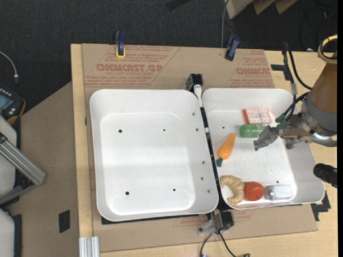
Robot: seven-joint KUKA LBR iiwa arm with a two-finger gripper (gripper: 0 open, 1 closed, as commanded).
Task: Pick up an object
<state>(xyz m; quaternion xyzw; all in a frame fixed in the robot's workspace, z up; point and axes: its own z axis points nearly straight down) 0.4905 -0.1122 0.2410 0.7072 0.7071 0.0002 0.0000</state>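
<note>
Croissant (232,188), tomato (254,191) crowd right bin's (300,197) front edge; gripper (266,138), fingers apart, empty, hovers by green block (250,131) — likely light, rigid, pinch its short sides.

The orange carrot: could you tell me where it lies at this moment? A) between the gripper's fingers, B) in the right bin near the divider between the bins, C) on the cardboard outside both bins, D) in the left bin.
B: the orange carrot lies on the floor of the right bin, close to its left wall beside the divider, apart from the gripper.
</note>
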